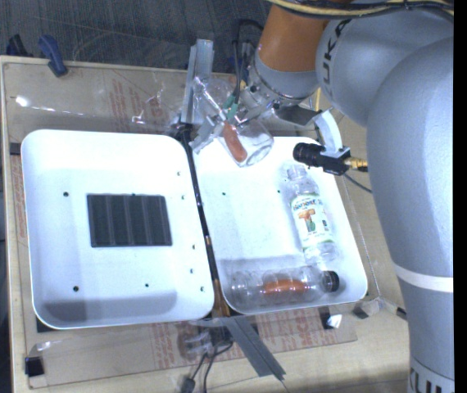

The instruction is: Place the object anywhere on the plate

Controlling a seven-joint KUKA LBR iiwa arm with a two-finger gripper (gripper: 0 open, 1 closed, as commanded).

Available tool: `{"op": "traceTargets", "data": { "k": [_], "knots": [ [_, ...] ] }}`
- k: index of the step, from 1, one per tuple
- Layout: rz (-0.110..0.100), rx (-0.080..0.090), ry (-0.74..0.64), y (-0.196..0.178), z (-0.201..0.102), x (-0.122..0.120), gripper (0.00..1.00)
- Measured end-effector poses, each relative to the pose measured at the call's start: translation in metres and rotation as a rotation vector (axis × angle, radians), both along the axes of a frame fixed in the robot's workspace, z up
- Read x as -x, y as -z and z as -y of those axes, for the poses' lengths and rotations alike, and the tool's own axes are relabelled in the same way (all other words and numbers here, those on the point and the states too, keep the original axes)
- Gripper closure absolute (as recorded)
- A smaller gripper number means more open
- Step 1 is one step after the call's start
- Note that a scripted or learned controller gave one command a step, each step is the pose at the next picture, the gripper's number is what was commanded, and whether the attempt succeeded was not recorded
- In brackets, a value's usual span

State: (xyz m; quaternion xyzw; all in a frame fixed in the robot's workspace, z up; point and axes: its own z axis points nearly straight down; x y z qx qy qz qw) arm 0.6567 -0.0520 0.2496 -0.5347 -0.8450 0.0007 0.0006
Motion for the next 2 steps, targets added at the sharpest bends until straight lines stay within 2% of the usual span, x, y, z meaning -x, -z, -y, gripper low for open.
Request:
{"op": "traceTargets", "data": {
  "k": [1,2],
  "knots": [
    [-0.004,-0.001,-0.347,0.024,-0.045,0.026,1.00],
    [0.000,0.000,-0.501,0.008,-0.017,0.012,1.00]
  ]
}}
